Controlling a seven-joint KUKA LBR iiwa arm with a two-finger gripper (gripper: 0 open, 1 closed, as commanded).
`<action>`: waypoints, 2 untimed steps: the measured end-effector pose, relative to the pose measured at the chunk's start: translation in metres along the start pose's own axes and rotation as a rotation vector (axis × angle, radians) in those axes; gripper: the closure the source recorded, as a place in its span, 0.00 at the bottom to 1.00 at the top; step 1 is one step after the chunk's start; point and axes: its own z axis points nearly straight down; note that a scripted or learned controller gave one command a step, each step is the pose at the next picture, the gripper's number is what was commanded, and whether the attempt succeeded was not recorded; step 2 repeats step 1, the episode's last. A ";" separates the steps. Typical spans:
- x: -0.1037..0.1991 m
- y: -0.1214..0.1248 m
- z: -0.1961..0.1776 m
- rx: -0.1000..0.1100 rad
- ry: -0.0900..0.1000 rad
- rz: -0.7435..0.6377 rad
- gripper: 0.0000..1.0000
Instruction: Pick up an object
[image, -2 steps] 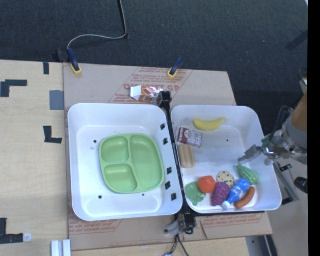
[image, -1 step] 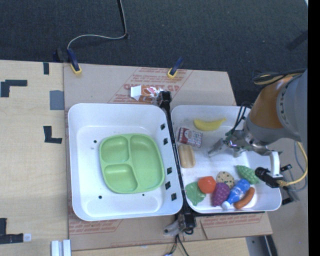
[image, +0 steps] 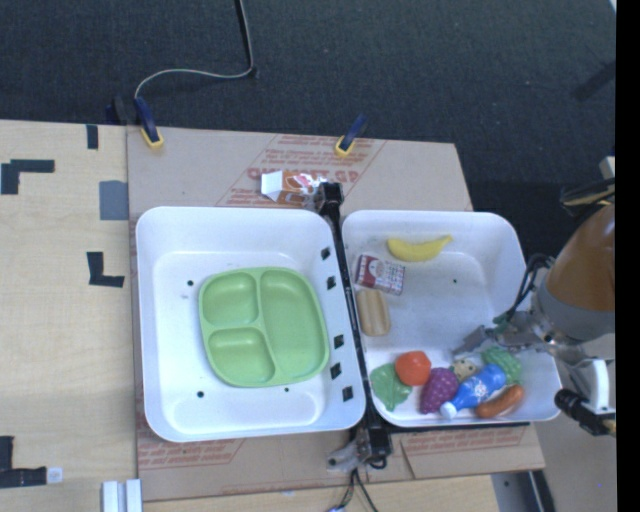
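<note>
Left bin: one green divided plate, lying flat. Right bin: banana at the far wall, small red-and-white carton, bread roll, tomato, green leaf, purple grapes, blue bottle, sausage, clustered along the near wall. Gripper low in the right bin, just above the cluster.

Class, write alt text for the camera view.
A grey robot arm reaches from the right into the right bin, which holds toy food including a banana and grapes. The left bin holds a green divided plate.
</note>
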 end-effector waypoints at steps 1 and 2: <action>0.058 0.075 0.008 -0.011 -0.004 -0.004 0.00; 0.058 0.075 0.008 -0.011 -0.004 -0.004 0.00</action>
